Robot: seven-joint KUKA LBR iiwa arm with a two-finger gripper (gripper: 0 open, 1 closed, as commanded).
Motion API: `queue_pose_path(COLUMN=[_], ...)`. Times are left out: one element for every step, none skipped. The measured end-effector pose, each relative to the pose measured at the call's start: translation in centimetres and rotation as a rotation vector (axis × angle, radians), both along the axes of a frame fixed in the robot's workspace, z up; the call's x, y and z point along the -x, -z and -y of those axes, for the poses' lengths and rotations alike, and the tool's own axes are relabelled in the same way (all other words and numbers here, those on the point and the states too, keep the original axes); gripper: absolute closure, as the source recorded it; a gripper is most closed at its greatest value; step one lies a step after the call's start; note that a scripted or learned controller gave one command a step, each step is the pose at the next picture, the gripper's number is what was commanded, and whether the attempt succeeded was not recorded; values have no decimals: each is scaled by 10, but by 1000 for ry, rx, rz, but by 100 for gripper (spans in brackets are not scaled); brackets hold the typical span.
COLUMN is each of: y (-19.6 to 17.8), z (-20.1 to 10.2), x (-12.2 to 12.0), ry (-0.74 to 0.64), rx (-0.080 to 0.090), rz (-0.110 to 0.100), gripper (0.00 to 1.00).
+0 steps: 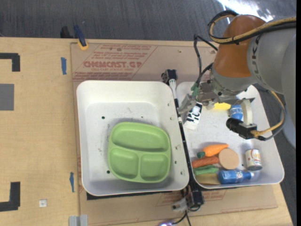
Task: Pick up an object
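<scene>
Hovering low over the right bin [270, 171] near a black-and-white packet [193, 114], the claw [201, 94], state indeterminate, must next descend and grasp.

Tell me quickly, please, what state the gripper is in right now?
Gripper: cannot be told; it is low in the right bin, at a black and white item by the left wall.

Two white bins [89, 102] are sitting side by side, holding one green tray [139, 150], two carrots [215, 150], two cans [253, 158].
</scene>
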State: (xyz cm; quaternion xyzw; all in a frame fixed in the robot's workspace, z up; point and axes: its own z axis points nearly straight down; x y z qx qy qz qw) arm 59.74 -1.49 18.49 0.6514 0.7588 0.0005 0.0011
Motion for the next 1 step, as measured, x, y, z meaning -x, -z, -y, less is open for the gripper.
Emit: queue_pose_path(y=[73], z=[72], x=[-25], ry=[155], rx=[-1], rz=[13], gripper=[0])
